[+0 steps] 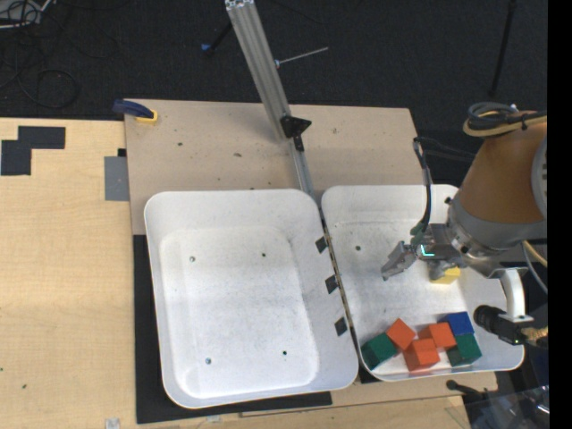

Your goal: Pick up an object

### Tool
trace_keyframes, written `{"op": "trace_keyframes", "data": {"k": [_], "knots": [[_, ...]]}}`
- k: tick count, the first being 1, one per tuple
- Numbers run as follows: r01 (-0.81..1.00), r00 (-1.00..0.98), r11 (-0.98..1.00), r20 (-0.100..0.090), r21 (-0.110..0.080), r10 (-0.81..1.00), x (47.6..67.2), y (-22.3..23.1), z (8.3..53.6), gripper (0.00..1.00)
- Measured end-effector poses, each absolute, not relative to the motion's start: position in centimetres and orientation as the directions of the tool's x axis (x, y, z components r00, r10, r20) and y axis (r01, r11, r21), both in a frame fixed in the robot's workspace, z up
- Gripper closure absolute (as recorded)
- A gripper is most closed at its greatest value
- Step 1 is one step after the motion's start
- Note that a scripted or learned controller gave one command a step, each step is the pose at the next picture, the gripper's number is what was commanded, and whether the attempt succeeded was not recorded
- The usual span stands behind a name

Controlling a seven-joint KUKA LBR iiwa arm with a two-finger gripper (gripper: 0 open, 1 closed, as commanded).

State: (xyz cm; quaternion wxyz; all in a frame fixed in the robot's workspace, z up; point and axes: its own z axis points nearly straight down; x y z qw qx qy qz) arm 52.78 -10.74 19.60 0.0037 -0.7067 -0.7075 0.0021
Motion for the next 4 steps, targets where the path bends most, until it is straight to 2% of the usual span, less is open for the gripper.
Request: {"op": "trace_keyframes", "data": {"k": [1,2,3,4], "knots": [[1.000,0.003,-0.003,0.001,-0.003,1.000,52.9,-10.9,19.8,0.00],[1.000,0.000,0.000,0.002,-0.011,1.000,52.5,-10.7,13.3,0.00],[1.000,0.001,-0.001,0.002,-0.003,1.000,52.5,-10.7,9.1,0.00],[1.000,0.010,-0.010,0.004,-0.003,1.000,52.5,-10.8,10.2,1.00]]}}
